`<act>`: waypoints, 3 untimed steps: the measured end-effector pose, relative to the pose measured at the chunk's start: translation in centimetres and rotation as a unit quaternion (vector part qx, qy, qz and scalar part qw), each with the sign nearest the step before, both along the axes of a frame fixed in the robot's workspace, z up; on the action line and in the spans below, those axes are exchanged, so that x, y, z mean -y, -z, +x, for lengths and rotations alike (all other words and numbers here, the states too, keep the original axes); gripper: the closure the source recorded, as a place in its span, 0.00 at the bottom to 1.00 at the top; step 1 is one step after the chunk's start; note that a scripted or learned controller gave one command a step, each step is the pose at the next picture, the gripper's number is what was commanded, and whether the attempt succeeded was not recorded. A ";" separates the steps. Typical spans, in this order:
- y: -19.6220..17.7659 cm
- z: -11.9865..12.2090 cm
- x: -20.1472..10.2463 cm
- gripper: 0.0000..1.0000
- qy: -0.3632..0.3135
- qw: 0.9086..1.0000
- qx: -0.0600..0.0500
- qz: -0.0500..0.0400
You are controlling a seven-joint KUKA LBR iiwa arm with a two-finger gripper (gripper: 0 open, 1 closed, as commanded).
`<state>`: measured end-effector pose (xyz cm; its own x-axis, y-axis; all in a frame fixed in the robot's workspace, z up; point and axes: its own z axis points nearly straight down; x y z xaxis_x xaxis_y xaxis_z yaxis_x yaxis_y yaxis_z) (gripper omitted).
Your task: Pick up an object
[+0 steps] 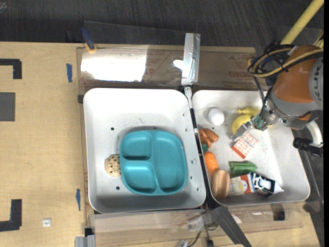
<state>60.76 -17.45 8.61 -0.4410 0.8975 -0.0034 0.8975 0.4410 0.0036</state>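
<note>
— while the arm [298,84] leans in from the right, where's its gripper [259,122] sitting?

— low over the right bin [293,184], near the back, right at the yellow banana [242,121] and the top edge of the red-and-white packet [244,144]. i can't tell how the tip stands from where i'm looking, it's too small and dark against the clutter

— is it holding anything?

— nothing i can see caught in it. the packet lies flat on the bin floor, touching or just under the tip, tilted, its long side running from upper right down to lower left

— so which thing would it go for?

— my guess is the packet or the banana, they're the closest. the packet lies just below and to the left of the tip, the banana just to its left. the white ball [216,117] is farther left, the carrot [211,161], the brown bread-like piece [221,183] and the green thing [242,167] are nearer the front

— and the other bin?

— left bin [97,138] has the teal divided plate [153,161] and a cookie [112,165] tucked beside it, well apart from the arm. to grab the packet it'd need to close across the short side, and flat things like that slip away easily
</note>
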 end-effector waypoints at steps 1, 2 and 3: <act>0.0 4.0 -5.9 0.00 0.060 0.998 -0.005 0.001; -0.7 3.7 -6.0 1.00 0.061 0.998 -0.012 0.002; -10.4 6.2 -16.2 1.00 0.011 1.000 0.003 0.002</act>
